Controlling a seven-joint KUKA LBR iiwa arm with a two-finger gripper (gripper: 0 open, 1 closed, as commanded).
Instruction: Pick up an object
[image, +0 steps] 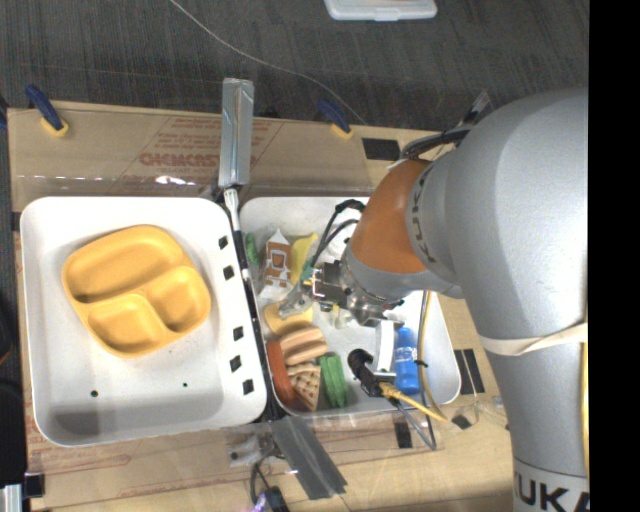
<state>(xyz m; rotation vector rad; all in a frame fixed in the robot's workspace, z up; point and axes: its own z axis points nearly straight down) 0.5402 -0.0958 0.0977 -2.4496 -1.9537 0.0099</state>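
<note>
The right bin (300, 213) holds a jumble of toy food. A hot dog in a bun (303, 347) lies near its front, with a waffle piece (308, 386) and a green piece (334, 381) just in front of it. An orange and white carton (277, 259) and a yellow piece (303, 250) stand toward the back left. A blue bottle (405, 361) lies at the right side. My gripper (297, 293) is down inside this bin, between the carton and the hot dog. The wrist hides whatever lies under it.
The left bin (60, 400) holds a yellow divided tray (135, 288) in its back half. A raised divider with black clips (236, 300) separates the two bins. The big grey arm (500, 230) covers the right bin's right half.
</note>
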